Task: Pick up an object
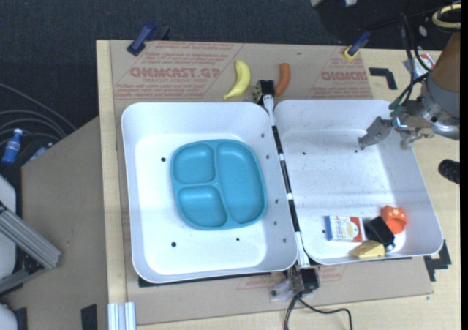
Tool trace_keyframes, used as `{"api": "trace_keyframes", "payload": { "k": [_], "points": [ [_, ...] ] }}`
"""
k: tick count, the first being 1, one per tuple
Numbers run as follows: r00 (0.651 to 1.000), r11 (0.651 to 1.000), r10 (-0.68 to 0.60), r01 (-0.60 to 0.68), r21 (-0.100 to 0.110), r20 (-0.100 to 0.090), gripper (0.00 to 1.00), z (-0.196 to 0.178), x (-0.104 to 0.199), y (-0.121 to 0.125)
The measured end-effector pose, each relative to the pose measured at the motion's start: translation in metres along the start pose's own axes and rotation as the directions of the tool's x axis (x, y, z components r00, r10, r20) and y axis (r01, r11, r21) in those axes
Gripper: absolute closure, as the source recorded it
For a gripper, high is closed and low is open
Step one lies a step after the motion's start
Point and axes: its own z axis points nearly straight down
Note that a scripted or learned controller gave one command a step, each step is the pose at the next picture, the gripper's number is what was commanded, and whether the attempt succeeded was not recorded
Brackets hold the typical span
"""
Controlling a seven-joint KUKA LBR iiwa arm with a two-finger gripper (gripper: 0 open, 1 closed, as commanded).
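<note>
My gripper [384, 140] hangs over the far right part of the right bin [329, 175], open, with nothing between its fingers. The loose objects lie clustered in that bin's near right corner, well in front of the gripper: a small white, red and blue box [343, 228], a black piece [380, 231], an orange piece [394, 217] and a yellow wedge [367, 250]. The black piece touches the orange and yellow ones.
The left bin [146, 175] holds a blue divided plate [218, 184]. Behind the bins, on the bench, lie a yellow banana [238, 80] and an orange sausage-shaped toy [282, 78]. Blue clamps [142, 38] sit at the board's far edge.
</note>
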Motion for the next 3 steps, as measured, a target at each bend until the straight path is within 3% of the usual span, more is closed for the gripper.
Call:
{"api": "trace_keyframes", "payload": {
  "k": [1, 2, 3],
  "points": [
    [1.0, 1.0, 0.0, 0.0, 0.004, -0.001, 0.0, 0.102, 0.01, -0.018],
    [1.0, 1.0, 0.001, -0.001, -0.001, 0.0, 1.0, 0.091, 0.009, -0.016],
    [1.0, 1.0, -0.002, 0.002, -0.002, 0.0, 1.0, 0.11, 0.079, 0.017]
  ]
}}
